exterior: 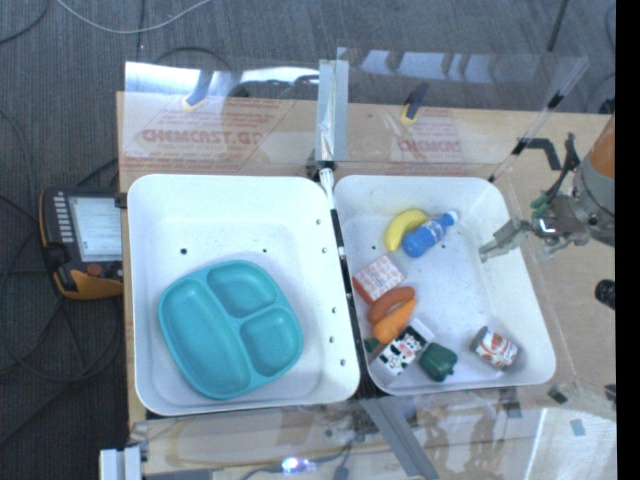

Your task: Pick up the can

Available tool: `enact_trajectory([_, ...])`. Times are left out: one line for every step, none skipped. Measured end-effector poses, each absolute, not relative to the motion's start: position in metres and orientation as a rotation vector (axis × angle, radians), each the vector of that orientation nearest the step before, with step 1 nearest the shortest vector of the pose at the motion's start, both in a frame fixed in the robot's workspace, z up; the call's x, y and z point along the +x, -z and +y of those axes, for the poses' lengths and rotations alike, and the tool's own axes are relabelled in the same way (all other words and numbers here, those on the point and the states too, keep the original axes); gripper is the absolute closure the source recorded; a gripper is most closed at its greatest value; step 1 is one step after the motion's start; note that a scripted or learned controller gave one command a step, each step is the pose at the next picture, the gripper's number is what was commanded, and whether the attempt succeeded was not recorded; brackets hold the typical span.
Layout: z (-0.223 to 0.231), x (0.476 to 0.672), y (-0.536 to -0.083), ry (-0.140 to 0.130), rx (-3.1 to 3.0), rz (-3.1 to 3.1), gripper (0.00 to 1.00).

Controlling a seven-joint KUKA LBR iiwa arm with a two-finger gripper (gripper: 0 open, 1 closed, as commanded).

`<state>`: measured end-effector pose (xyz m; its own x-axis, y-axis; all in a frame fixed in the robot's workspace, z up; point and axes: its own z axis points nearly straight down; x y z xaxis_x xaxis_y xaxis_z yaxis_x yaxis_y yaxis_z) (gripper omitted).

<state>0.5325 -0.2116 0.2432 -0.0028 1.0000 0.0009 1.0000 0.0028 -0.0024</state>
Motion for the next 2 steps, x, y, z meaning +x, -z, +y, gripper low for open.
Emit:
enact_trajectory([-0.22,0.492,-0.13,-0.001,-2.383,-2.033,0.0])
enact_trajectory([-0.206,0.492,-0.094,0.008,-2.361,-2.068,0.0])
